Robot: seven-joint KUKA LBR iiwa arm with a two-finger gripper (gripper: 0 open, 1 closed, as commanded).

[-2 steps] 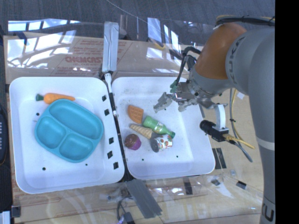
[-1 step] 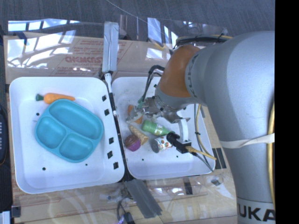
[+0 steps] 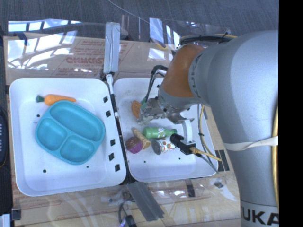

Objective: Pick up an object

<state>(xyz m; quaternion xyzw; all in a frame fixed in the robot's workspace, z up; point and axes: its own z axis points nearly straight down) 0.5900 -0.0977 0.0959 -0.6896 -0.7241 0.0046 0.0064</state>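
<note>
Gripper point(image 3: 150, 109) is hovering near the right bin's point(image 3: 142, 174) left wall; I cannot tell its state. I'm seeing the green bottle point(image 3: 158, 133) lying crosswise just below it, toward the front edge.

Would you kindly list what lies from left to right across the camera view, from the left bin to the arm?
Toy carrot and blue divided plate in the left bin → purple toy → green bottle → gripper over the right bin → grey arm.
</note>
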